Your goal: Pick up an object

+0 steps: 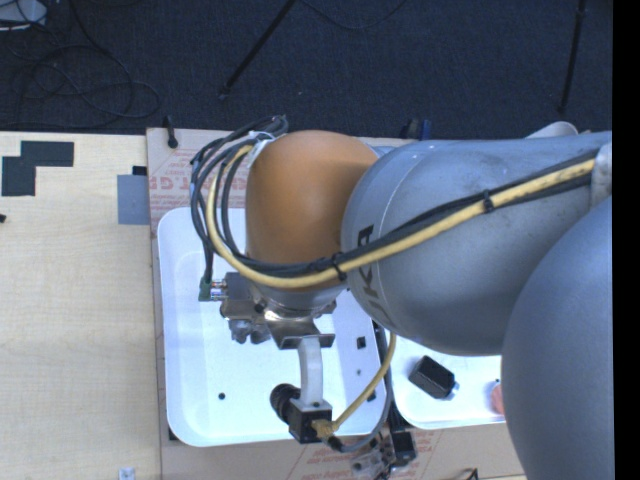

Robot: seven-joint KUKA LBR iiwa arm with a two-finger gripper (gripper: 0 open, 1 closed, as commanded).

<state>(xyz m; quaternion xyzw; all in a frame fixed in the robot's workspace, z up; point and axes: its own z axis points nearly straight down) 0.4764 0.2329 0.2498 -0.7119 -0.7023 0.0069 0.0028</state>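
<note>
Jaws' state could not be told. The block [432, 376] in the right bin [458, 410] looked light and rigid; gripping its narrow sides seemed best.

The shallow white bin [200, 368] looks like smooth, glossy plastic; the small black block [433, 376] and pale wood-grain bench top [70, 318] are matt; the orange arm band [295, 198] gleams.

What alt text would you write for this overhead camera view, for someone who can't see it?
A large grey robot arm with an orange band reaches from the right over the left white bin. A small black block lies in the right bin.
</note>
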